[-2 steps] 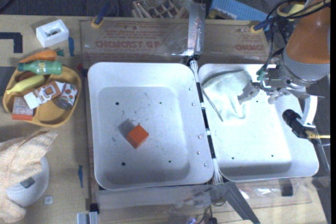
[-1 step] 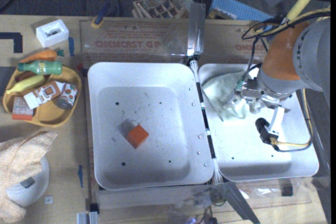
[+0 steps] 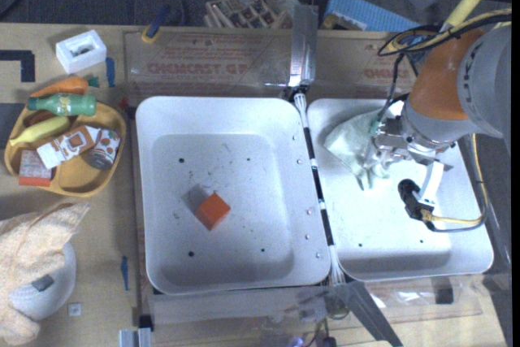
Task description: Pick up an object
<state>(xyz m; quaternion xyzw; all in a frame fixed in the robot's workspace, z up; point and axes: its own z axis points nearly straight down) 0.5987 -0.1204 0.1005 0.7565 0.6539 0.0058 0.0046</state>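
Observation:
An orange block (image 3: 214, 210) lies in the left bin (image 3: 162, 134), a little left of its middle, with a small grey shadow-like patch beside it. A crumpled pale green and white cloth (image 3: 349, 137) rests in the upper left part of the right bin (image 3: 455, 248). My gripper (image 3: 374, 171) hangs low over the right bin, right at the cloth's lower right edge, pointing down and to the left. Its tip is pale and blends with the cloth and the bin floor. The grey arm with its orange band (image 3: 443, 89) reaches in from the right.
A black cable with a yellow lead (image 3: 422, 207) loops from the wrist over the right bin floor. Left of the bins stand a yellow bowl of toy food (image 3: 65, 146), a beige cloth (image 3: 36, 256) and a small white box (image 3: 81, 50).

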